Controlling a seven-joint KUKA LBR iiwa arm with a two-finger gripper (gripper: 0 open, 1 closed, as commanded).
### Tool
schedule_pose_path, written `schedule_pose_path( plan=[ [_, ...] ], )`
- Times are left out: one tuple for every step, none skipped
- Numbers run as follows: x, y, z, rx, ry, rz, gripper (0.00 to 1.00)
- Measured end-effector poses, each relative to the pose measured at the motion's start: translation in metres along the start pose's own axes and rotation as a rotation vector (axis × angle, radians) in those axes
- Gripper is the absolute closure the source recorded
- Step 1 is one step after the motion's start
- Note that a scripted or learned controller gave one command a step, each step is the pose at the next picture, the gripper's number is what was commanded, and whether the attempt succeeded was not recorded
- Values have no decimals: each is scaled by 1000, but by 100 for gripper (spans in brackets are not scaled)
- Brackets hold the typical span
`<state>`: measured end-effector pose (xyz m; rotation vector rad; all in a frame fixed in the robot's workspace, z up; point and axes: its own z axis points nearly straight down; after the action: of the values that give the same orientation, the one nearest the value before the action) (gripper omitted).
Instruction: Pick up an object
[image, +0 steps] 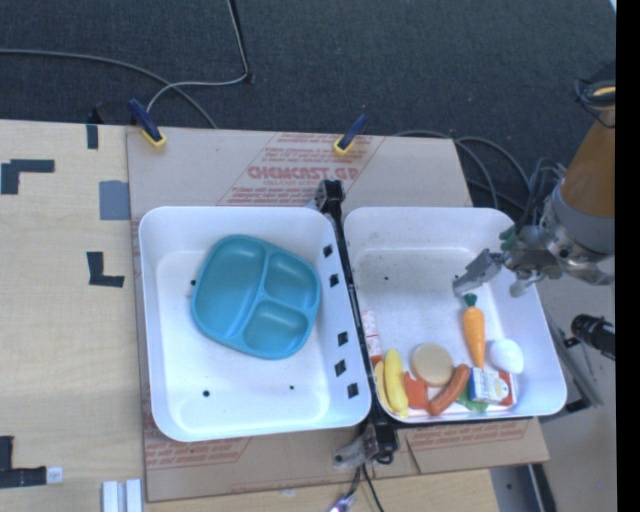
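My gripper (497, 277) hangs over the right bin (400, 240), near its right side, with its two fingers spread apart and nothing between them. Just below it lies an orange toy carrot (474, 334), pointing toward the front. A white egg (507, 354) rests to the right of the carrot. Along the bin's front edge lie a yellow banana (392, 381), a round tan bun (432, 363), a red sausage (449, 389) and a small printed carton (490, 386).
The left bin (170, 300) holds a blue divided plate (256, 296), tilted slightly. Black clips join the two bins along the middle wall (343, 300). Both bins stand on cardboard held by yellow-and-blue clamps (148, 124). Cables run across the dark floor behind.
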<state>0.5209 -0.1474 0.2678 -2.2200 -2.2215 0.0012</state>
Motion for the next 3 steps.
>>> schedule_pose_path(
  plan=[
    [-56,8,147,3,1,1,0],
    [-60,0,181,-4,-1,0,0],
    [-61,0,171,-6,-4,0,100]
  ],
)
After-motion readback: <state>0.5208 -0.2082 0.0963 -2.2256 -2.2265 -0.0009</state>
